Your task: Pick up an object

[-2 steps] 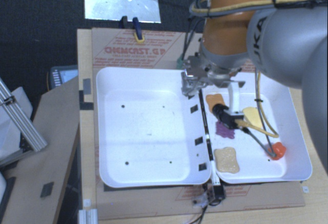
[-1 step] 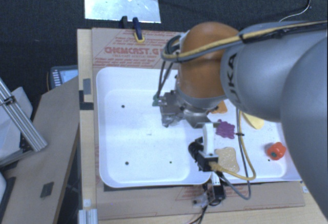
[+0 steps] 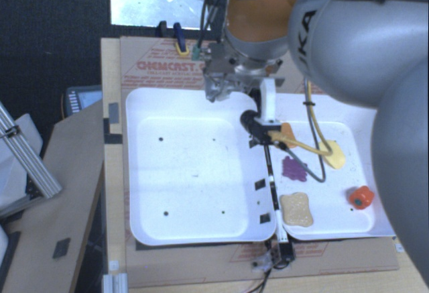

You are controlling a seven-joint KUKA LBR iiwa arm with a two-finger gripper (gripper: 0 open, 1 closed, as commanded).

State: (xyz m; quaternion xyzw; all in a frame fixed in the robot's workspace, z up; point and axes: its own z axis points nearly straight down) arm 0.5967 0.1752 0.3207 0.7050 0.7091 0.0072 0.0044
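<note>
The step in hand is judged to be the approach: nothing is seen gripped, and every object lies in a bin. The purple knobbly toy cluster (image 3: 293,168) is taken as the landmark.

Well to its left lies the shallow white plastic left bin (image 3: 181,178). Behind that bin, red print on the brown cardboard sheet (image 3: 157,50) spread over the surface is read as "CHEMCAST". The fainter lines around it are too small to read.

The metal tool (image 3: 218,87) hangs behind and to the left of the purple cluster, well apart from it, at the back rim of the left bin. Whether it is spread or pressed together cannot be told. Dark letters are seen in part on the grey arm casing (image 3: 362,43), probably the maker's name.

The purple cluster itself lies in the shallow white plastic right bin (image 3: 348,134), near its left wall.

- A small orange piece (image 3: 287,131) sits behind the cluster.
- A tan bread-shaped slice (image 3: 296,209) lies just in front of it.
- A flat yellow piece (image 3: 335,154) lies to the right of it.
- An orange-red rounded toy with a green top (image 3: 360,197) rests further right and forward.

The next move is judged to call for the tool to be carried rightward and forward over the right bin. It would then be centred above one object, lowered and closed. The purple cluster seems the nearest candidate.
</note>
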